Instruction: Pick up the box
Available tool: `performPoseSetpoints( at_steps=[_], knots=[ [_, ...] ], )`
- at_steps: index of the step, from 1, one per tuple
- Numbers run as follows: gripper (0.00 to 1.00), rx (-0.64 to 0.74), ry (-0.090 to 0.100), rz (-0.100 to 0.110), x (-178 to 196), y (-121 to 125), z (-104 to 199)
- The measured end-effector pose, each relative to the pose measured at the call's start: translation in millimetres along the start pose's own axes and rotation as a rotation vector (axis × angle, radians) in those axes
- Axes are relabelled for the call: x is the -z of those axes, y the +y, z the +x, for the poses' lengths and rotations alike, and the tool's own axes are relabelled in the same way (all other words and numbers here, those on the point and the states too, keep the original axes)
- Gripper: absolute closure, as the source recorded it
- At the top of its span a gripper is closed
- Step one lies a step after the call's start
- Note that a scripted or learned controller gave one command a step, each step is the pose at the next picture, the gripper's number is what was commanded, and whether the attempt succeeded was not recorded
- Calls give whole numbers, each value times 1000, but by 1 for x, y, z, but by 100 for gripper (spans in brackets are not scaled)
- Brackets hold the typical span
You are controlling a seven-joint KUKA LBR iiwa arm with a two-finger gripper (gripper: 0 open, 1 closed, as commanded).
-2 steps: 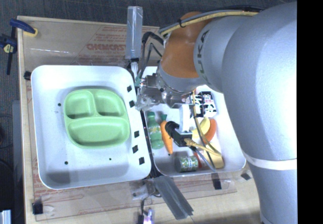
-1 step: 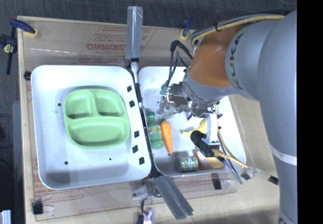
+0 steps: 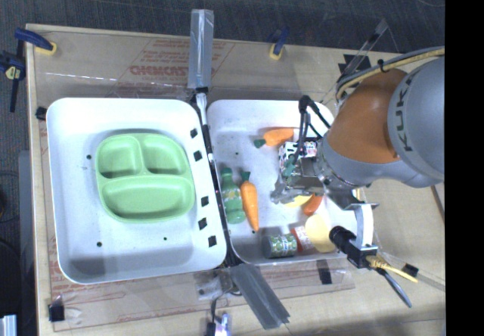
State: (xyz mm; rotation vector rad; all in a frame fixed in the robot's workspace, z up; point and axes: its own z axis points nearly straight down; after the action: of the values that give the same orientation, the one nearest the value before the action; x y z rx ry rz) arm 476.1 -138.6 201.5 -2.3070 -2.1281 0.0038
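Note:
The box (image 3: 290,153), small and white with a coloured print, lies in the right bin (image 3: 234,119) towards its right side, partly covered by the arm's wrist. My gripper (image 3: 288,189) reaches down into that bin just in front of the box, over a yellow piece (image 3: 299,200) and an orange piece (image 3: 311,205). From this slant nothing can be made out between the fingertips. The arm's orange band (image 3: 367,126) hides the bin's right wall.
The right bin also holds a carrot (image 3: 278,135) at the back, a second carrot (image 3: 249,204) beside a green bottle (image 3: 231,194), a can (image 3: 283,244) and a yellow round item (image 3: 321,233) at the front. A green divided plate (image 3: 144,175) lies in the left bin (image 3: 68,236).

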Motion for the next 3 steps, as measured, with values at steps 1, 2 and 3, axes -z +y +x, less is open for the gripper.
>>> performPoseSetpoints(
  at_steps=[1, 2, 3],
  knots=[
    [100, -57, 1, -2, 50, 10, 55],
    [0, -57, 1, -2, 50, 10, 55],
    [0, 25, 0, 0, -24, 92, 36]
  ],
)
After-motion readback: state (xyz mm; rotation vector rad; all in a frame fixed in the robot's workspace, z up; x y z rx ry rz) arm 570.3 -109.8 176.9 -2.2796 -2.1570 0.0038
